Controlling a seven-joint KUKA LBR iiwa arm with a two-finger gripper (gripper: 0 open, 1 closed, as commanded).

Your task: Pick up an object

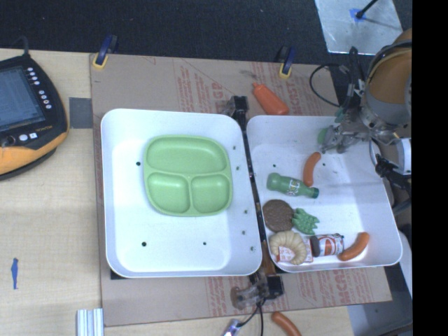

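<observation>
The right bin (364,187) holds an orange sausage (311,167), a green bottle (291,185), a brown patty (278,214), a green leafy toy (305,221), a pastry (291,247), a small brown bottle (326,245) and a second sausage (353,246). My gripper (336,138) hangs over the bin's far right part, just right of and above the first sausage. Nothing shows between its fingers. The left bin (122,187) holds a green divided plate (187,173).
An orange carrot-like toy (269,99) lies on the cardboard behind the bins. Another orange piece (287,323) lies in front. A teach pendant (28,114) rests at the far left. Clamps (103,51) pin the cardboard's back edge. Cables run by the arm.
</observation>
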